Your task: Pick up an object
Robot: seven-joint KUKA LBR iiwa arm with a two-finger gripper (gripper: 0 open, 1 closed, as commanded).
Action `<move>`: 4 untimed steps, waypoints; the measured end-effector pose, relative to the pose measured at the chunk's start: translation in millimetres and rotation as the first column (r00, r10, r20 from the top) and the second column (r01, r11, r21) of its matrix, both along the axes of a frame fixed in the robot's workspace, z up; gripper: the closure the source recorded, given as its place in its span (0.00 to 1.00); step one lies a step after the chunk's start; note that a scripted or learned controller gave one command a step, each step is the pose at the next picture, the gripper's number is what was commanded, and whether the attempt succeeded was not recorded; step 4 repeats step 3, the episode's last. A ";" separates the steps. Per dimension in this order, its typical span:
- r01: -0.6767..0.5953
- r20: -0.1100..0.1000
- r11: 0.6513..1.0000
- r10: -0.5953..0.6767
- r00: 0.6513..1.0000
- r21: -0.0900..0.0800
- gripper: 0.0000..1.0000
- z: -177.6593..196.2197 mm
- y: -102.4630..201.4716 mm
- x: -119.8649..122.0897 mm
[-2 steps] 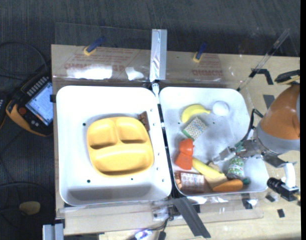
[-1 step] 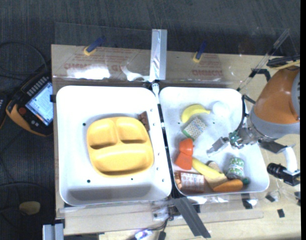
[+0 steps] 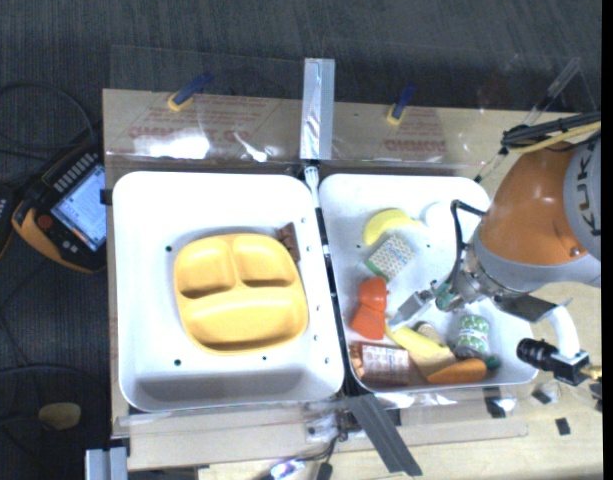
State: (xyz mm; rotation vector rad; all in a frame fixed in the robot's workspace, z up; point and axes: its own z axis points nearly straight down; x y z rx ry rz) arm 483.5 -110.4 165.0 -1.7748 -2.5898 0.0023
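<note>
Banana [image 3: 419, 343], pale yellow and smooth, is lying in the right bin [image 3: 336, 218] just below-left of my gripper [image 3: 429, 302], its long axis slanting toward the lower right. I cannot tell my grip's state. Crowding it are an orange carrot [image 3: 456, 372], a red pepper [image 3: 369, 308], and a checkered sponge [image 3: 391, 256].

Glossy yellow plastic tray [image 3: 241, 290] in a smooth white plastic bin [image 3: 136, 268]; clear film [image 3: 226, 133] covers the wood-toned bench.
</note>
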 end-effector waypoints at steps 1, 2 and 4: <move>-0.108 0.014 0.994 0.108 0.994 -0.002 0.00 -75.7 -11.7 4.5; -0.108 0.019 0.994 0.108 0.994 -0.002 1.00 -65.6 -11.2 6.2; -0.030 0.001 1.000 0.030 1.000 -0.001 1.00 18.2 58.0 60.9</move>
